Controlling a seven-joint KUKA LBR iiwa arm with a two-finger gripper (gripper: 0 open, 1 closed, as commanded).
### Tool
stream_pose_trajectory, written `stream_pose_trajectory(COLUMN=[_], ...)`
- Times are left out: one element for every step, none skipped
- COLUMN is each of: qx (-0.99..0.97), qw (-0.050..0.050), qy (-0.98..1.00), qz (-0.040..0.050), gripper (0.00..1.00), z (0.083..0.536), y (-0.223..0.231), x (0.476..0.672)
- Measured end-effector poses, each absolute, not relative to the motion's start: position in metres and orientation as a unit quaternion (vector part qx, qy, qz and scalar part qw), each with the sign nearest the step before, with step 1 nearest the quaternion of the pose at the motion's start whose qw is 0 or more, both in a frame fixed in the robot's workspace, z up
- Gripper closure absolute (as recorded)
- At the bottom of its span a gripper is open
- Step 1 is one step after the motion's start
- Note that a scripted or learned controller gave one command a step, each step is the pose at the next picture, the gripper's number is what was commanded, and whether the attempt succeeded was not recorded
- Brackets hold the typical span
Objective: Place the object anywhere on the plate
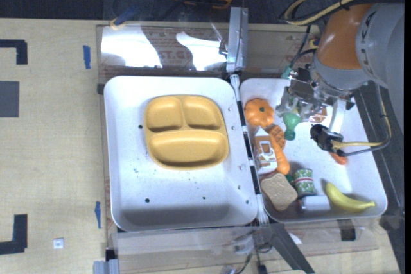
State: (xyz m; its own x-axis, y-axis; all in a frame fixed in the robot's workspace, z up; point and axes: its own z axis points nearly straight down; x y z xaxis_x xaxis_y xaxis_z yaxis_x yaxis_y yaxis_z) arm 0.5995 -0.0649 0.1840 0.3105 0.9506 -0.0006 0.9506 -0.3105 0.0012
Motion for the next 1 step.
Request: stream_pose_trajectory(qx=[0.776], qw=[0.001], qy=[0.631], qz=[0.0001], gripper=[1.0], z=[0.1844], y=[-0.0119], x=[0.6566])
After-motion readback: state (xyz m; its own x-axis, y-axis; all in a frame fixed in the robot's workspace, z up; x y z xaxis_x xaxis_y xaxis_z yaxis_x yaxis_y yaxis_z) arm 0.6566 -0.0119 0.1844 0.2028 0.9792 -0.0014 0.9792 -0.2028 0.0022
